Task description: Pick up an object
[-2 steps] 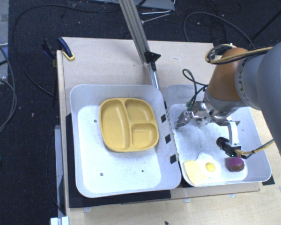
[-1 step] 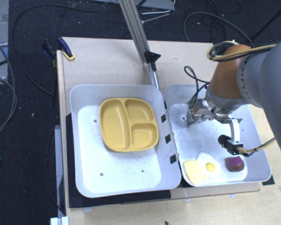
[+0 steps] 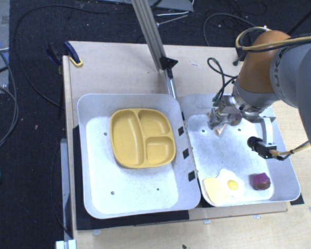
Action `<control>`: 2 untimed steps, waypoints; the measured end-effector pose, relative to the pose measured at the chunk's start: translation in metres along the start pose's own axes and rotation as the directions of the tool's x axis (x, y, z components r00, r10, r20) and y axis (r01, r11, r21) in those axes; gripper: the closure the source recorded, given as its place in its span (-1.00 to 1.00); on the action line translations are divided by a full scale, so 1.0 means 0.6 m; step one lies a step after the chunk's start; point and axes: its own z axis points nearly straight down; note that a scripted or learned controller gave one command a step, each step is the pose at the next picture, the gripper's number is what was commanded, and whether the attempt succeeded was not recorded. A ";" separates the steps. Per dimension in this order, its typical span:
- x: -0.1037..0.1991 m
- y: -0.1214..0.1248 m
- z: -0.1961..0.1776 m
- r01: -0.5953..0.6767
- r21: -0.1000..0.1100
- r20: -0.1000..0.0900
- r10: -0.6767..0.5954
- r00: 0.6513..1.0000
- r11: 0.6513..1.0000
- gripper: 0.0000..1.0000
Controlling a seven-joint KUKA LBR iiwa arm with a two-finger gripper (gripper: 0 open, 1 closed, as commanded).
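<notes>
Two white bins [image 3: 93, 191] sit side by side. One yellow divided plate [image 3: 143, 138] at nine o'clock; one fried egg [image 3: 223, 187] and one purple lump [image 3: 260, 181] at four o'clock.

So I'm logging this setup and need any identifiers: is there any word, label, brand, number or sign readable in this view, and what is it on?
None can be read.
The yellow divided plate, the fried-egg toy and the purple object bear no markings.
The two white bins are plain.
The black tabs between the bins are too small to show any text.
</notes>
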 end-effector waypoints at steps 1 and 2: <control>0.012 -0.006 -0.078 0.000 0.000 0.000 0.000 1.000 1.000 1.00; 0.012 -0.003 -0.167 0.000 0.000 0.000 0.000 1.000 1.000 1.00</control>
